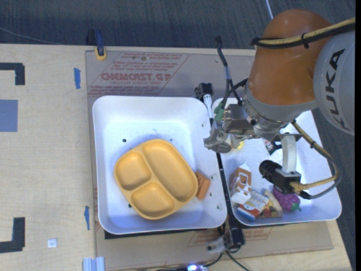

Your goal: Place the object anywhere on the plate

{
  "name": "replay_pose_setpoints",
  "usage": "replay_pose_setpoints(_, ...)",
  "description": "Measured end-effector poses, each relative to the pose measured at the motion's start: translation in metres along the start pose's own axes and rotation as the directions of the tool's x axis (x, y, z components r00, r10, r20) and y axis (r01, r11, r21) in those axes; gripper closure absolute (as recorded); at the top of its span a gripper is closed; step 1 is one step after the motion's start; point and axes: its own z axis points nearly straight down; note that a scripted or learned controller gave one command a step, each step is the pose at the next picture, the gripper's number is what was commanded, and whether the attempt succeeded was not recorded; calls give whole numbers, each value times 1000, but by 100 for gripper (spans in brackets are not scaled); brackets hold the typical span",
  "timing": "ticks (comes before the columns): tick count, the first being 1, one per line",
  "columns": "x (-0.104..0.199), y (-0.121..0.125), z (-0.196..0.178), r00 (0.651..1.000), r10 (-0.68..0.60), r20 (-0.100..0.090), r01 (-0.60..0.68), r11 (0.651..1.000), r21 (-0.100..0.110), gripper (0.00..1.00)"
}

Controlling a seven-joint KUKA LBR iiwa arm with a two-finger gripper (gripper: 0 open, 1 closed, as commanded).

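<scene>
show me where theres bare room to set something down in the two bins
The left bin has bare floor behind the yellow plate and along its left wall. The plate's three compartments are bare too. The right bin is crowded: packets and a purple toy fill its front, and the gripper hangs over the divide.

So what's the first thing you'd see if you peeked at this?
The big orange-and-grey robot arm reaching in from the right, over the right bin. Next, the yellow three-part plate lying in the left bin. Then the colourful pile of small toys in the right bin's near part.
</scene>
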Motion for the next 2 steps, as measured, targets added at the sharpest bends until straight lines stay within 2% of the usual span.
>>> replay_pose_setpoints(1,22,-22,-10,1000,-1,0,1,1000,-1,100)
replay_pose_setpoints(2,66,-22,19,1000,0,1,0,1000,1,100)
